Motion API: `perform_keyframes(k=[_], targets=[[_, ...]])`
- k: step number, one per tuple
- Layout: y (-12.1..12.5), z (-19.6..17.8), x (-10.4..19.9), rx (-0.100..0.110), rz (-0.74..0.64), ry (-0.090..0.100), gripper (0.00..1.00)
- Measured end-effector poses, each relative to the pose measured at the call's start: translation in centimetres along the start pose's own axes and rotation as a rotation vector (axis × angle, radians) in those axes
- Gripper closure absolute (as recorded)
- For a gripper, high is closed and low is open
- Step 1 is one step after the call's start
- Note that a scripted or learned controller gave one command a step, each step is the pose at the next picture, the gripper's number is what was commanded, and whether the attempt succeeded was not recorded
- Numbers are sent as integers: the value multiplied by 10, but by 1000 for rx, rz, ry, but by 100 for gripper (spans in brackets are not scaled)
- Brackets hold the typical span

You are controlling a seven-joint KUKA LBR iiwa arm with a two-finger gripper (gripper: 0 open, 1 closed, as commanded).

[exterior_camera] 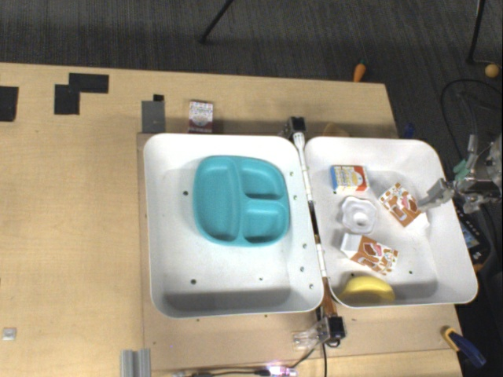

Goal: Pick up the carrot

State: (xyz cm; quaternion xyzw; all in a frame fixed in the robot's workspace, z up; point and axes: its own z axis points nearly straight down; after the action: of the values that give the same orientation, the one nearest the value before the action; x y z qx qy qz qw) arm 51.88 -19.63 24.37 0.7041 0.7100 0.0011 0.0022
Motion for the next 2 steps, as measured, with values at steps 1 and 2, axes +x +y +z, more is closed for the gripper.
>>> perform_keyframes(k=[1,2], targets=[[55,62,44,6,338,3,0],[68,59,122,5,667,3,0]])
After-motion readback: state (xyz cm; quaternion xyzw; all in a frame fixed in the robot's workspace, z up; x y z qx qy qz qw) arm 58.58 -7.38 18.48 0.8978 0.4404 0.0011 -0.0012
